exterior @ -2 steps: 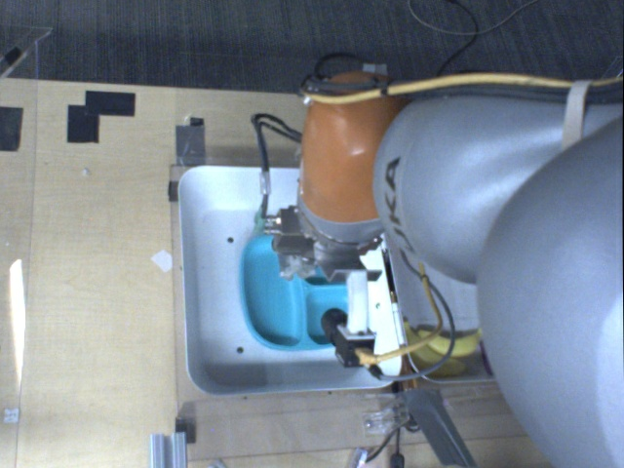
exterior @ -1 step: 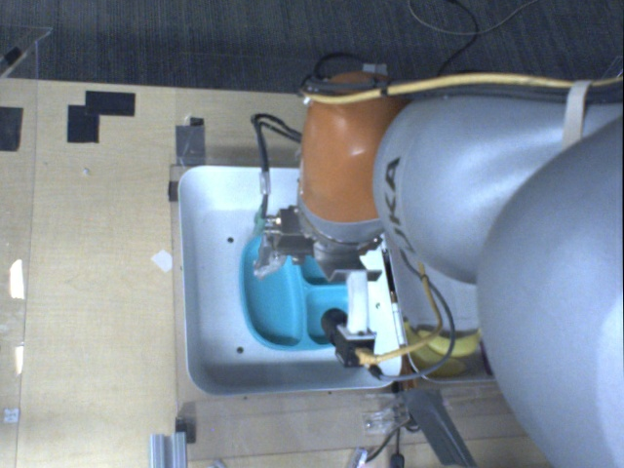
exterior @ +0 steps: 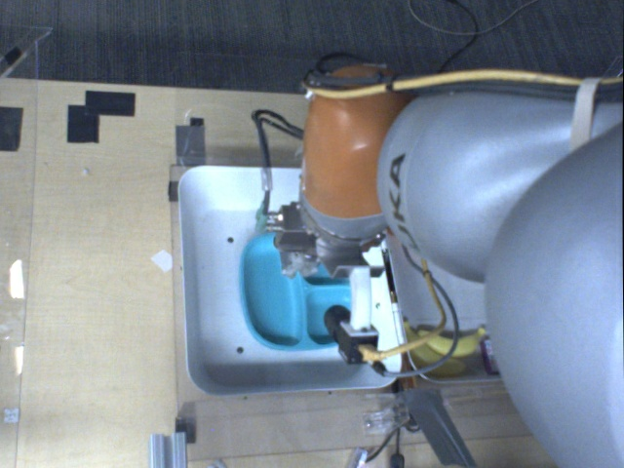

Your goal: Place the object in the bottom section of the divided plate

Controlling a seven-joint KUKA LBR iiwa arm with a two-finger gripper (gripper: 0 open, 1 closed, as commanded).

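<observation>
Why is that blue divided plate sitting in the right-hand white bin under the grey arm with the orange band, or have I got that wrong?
One thing is off: the camera view shows the blue divided plate in the left-hand white bin, not the right-hand one. The grey arm with the orange band does reach over it.

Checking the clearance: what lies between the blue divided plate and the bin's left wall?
In the camera view, bare white bin floor lies between the blue divided plate and that wall.

Divided plate (exterior: 278, 305) inside the left bin (exterior: 210, 261), toward the bin's right half, arm (exterior: 439, 193) above the bin's right side, overlapping the plate's right edge, bin on the table (exterior: 88, 291)
</observation>
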